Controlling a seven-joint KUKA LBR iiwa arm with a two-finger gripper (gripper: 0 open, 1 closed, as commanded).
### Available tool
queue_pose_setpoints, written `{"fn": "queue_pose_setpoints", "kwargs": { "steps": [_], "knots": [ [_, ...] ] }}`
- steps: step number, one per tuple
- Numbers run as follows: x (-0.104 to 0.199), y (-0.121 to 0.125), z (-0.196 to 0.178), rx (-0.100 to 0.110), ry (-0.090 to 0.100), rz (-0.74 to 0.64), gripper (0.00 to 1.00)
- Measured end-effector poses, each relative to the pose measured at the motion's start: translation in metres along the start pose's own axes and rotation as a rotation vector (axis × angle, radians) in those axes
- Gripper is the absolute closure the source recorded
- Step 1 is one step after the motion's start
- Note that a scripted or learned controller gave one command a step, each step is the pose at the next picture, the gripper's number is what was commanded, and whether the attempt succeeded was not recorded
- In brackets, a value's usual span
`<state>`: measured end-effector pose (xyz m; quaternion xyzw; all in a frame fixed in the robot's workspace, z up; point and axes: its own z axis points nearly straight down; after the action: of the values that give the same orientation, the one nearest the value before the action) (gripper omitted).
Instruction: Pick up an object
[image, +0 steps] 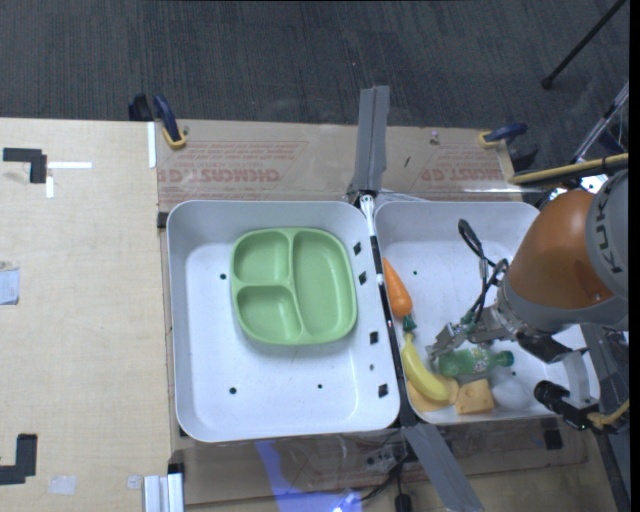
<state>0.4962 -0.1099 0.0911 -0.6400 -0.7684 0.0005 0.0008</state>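
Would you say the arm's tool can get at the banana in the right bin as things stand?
Probably yes. The tool hangs low in the right bin, just beside the banana, whose upper side is uncovered. The green bottle lies close alongside and may get nudged.

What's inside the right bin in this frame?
The right bin holds a carrot, a banana, a green bottle and a tan block near its front left. The claw hangs over the bottle, and the arm covers the bin's right side.
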Motion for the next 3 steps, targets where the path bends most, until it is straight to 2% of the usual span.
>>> {"fn": "queue_pose_setpoints", "kwargs": {
  "steps": [1, 2, 3],
  "knots": [
    [-0.001, 0.0, -0.009, -0.001, 0.0, 0.004, 1.0],
    [-0.072, -0.002, -0.09, -0.001, -0.002, 0.0, 1.0],
    [-0.072, -0.002, -0.09, -0.001, -0.002, 0.0, 0.0]
  ]
}}
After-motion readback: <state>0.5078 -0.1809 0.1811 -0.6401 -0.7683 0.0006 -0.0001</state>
